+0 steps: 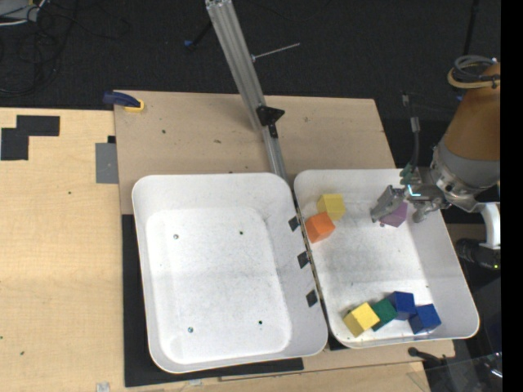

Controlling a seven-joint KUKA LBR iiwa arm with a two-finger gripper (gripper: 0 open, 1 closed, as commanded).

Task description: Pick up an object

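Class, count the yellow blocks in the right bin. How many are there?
2. One yellow block lies near the bin's upper left beside the orange block; another sits at the bottom by the green block. Others may be hidden.

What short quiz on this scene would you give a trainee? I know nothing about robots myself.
1. True or false: the orange block touches the yellow block beside it.
2. Which bin holds all the blocks: A) left bin, B) right bin, C) both?
3. What colour is the block at the claw?

Key
1. True: they sit corner to corner near the right bin's left wall.
2. B. A second cluster of yellow, green and blue blocks lies at its near edge.
3. Purple. It sits between the claw's fingers and looks lifted, though the view cannot confirm that it is off the floor.
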